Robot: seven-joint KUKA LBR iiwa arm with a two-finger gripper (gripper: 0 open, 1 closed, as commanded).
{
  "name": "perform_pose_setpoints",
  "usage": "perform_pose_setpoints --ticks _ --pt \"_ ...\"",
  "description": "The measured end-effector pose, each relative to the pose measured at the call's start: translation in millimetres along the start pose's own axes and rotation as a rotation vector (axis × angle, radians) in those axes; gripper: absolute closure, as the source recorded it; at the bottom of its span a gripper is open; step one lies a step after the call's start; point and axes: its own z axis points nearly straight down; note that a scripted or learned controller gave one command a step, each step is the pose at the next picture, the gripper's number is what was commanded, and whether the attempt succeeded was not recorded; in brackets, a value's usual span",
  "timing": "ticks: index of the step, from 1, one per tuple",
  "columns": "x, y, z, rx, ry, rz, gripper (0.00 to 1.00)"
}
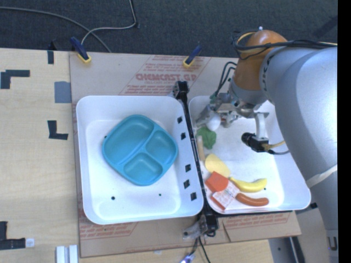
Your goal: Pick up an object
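Note:
My gripper (217, 115) hangs low over the far left corner of the right bin (285, 179), under the orange wrist band (253, 64). Just beneath it lies a small white round object (213, 123), and a green leafy item (207, 137) sits right in front of that. Whether the gripper touches either of them cannot be told. Nearer the front of this bin lie a yellow lemon-shaped piece (216, 164), an orange block (216, 181), a banana (250, 185), a red sausage (252, 200) and a white and red packet (221, 200).
The left bin (93, 201) holds a blue divided plate (140, 149). A black divider rail (190, 147) runs between the bins. The big grey arm (307, 108) covers the right bin's right side. Two blue-yellow clamps (81, 49) hold the cardboard at the back.

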Motion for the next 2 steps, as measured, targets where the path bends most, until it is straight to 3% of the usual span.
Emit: perform_pose_setpoints --ticks 2 --pt "0.9 -0.1 0.0 0.0 -0.002 0.001 0.0"
